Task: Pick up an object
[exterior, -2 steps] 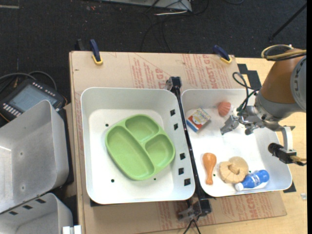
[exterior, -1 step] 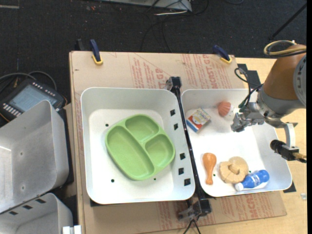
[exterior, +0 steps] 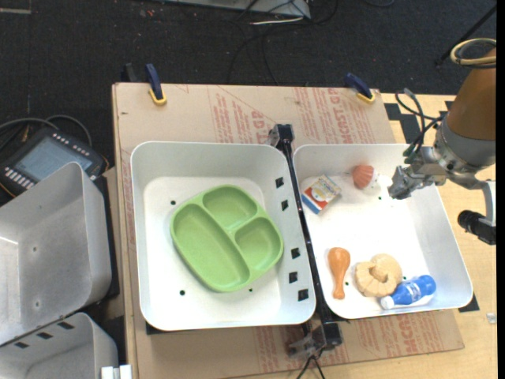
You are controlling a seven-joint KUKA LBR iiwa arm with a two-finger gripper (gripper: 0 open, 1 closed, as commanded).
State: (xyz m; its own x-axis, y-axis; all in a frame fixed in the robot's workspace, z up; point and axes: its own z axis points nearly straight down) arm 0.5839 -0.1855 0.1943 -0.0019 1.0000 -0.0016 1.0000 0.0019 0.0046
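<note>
Your arm (exterior: 473,125) reaches in from the right and hangs its hand (exterior: 401,186) over the upper right corner of the right bin (exterior: 442,235), with nothing visibly between its fingers; whether the hand is released or clenched you cannot tell from this slant. The step in hand reads as the approach: no object has been lifted yet. The nearest candidate is the small reddish ball (exterior: 363,175), lying near the bin's back wall just to the left of the hand. Beside it sits a small red, white and blue carton (exterior: 321,193), tilted on the bin floor.

Your next move, by this reading, calls for shifting the hand left over the ball and lowering it squarely (a round thing may roll away from a glancing touch). The bin's back wall stands close behind the ball and could crowd the fingers.

Along the front of the same bin lie an orange drumstick toy (exterior: 338,269), a tan ring-shaped pastry toy (exterior: 378,275) and a blue bottle (exterior: 411,290) on its side; pastry and bottle touch, so a grasp there risks catching both. These are well apart from the hand.

The left bin (exterior: 158,180) holds a green divided plate (exterior: 226,238), far across the divider. Both bins rest on the cardboard-topped desk (exterior: 237,109), held by yellow clamps at its back edge. Cables trail over the dark floor behind.
</note>
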